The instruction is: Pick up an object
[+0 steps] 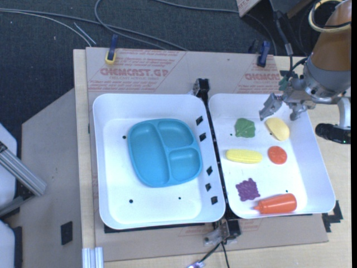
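Observation:
The right bin (318,166) holds several toy foods: a green leafy piece (244,128), a yellow lemon-shaped piece (278,130), a yellow corn cob (243,157), a red-orange tomato (277,154), a purple grape bunch (247,189) and an orange carrot (277,204). My gripper (281,111) hangs over the bin's far end, just behind the lemon-shaped piece. Its fingers are spread open, with nothing between them.
The left bin (111,194) carries a blue divided plate (165,151). A black divider with clips (207,149) runs between the bins. Cardboard (145,71) lies under both, clamped at the back. The arm's orange band (334,38) rises at the upper right.

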